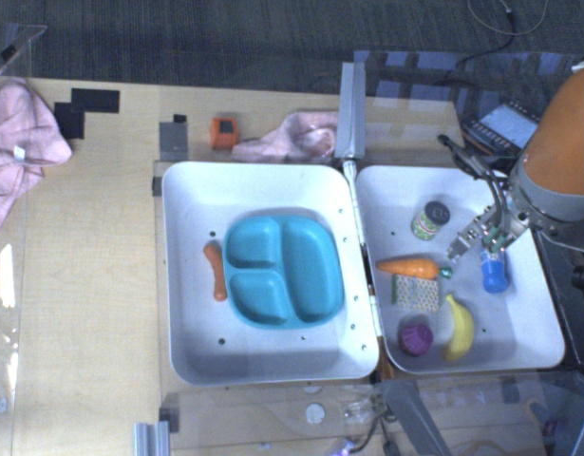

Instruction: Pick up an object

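Above the right white bin (529, 345) our pincer (483, 235) hung, state unclear, beside the small blue bottle (494, 275); descending off-centre, we judged, might topple it.

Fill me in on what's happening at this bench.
A grey robot arm with an orange band reaches in from the right, its gripper poised over the right bin, close to a blue bottle. That bin also holds a carrot, a banana, a small green jar, a purple ball and a patterned pad. The left bin holds a blue divided plate and a small orange sausage-shaped toy.
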`<state>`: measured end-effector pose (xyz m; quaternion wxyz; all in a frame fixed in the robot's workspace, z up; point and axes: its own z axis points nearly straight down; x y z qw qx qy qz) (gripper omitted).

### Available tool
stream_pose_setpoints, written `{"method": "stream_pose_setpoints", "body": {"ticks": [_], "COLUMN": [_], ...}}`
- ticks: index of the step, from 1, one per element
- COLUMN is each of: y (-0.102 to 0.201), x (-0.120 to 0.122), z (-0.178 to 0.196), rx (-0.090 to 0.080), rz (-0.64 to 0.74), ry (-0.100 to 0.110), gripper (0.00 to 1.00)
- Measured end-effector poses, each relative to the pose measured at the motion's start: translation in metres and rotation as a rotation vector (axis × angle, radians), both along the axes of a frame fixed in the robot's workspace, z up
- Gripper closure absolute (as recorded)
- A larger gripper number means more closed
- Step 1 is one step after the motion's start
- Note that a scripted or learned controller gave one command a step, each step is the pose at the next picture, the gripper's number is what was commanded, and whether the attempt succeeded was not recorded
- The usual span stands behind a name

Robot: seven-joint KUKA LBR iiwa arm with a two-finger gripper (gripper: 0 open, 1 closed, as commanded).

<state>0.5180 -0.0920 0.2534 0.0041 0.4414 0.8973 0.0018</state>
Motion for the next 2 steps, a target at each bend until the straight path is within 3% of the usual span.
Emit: {"method": "stream_pose_setpoints", "body": {"ticks": [1, 2], "y": [-0.023, -0.022], "x": [-0.017, -0.013], "z": [0.062, 0.076], "rx": [-0.011, -0.019], "rz": [0.685, 0.685], "ry": [-0.008, -0.023], "gripper": [1.00, 1.00]}}
